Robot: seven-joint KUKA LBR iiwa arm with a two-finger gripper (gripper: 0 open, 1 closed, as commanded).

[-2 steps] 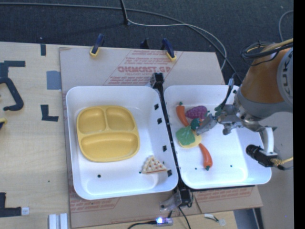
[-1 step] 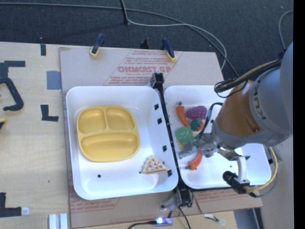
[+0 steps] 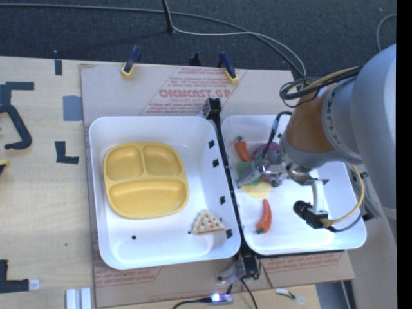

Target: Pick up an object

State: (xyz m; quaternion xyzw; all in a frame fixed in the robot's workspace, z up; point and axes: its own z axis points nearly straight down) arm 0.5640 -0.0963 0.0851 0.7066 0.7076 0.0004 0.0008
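My two-finger gripper (image 3: 262, 171) is low in the right white bin (image 3: 335, 237) over small green and yellow plastic toys (image 3: 251, 180); grip state unclear, can't tell

Robotics lab, clamped bins (image 3: 103, 237), cabled bench (image 3: 38, 192)

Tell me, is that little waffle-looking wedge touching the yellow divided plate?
Apart. In the camera view, the waffle wedge lies near the left bin's front right corner, and a strip of bare white bin floor shows between it and the yellow divided plate.
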